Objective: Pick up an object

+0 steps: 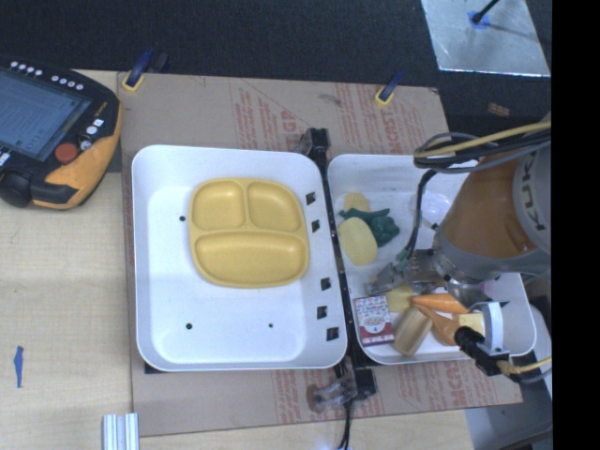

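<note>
Even, flat light falls from overhead, and the left bin [159, 251] glares almost pure white, its floor washed of texture. The yellow divided plate [249, 232] carries soft highlights along its ridges and barely throws a shadow. The arm [492, 218] darkens the right bin [375, 172] beneath it, so the small items there look murky. The dark floor at the top swallows detail, apart from one bright grey patch [483, 22]. The whole picture is slightly soft and grainy.

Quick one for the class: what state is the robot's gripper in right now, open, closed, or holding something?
Gripper: low over the right bin among the toy items; its state cannot be told from this view.
</note>
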Robot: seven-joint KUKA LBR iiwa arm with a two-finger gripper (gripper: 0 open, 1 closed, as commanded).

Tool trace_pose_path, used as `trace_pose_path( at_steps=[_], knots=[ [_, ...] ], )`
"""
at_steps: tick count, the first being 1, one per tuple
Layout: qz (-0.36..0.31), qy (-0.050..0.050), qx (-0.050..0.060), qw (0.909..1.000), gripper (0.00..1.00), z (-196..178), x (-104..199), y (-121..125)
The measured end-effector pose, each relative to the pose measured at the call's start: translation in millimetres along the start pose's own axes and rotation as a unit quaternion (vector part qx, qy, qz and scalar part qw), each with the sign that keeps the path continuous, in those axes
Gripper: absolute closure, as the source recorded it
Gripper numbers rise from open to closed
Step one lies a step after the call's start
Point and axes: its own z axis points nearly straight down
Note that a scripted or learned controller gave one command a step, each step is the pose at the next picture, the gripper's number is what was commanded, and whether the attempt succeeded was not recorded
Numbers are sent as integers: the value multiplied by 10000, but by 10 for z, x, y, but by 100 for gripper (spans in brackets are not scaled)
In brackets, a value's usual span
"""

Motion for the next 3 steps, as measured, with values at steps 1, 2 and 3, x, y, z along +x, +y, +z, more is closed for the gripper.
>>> trace_pose_path(
  at_steps=[1, 2, 3],
  knots=[
    [-15, -22, -48, 10000, 100, -154, -17, 37],
    [-7, -37, -55, 10000, 0, -153, -32, 39],
    [16, -20, -73, 10000, 0, -60, -586, -237]
  ],
)
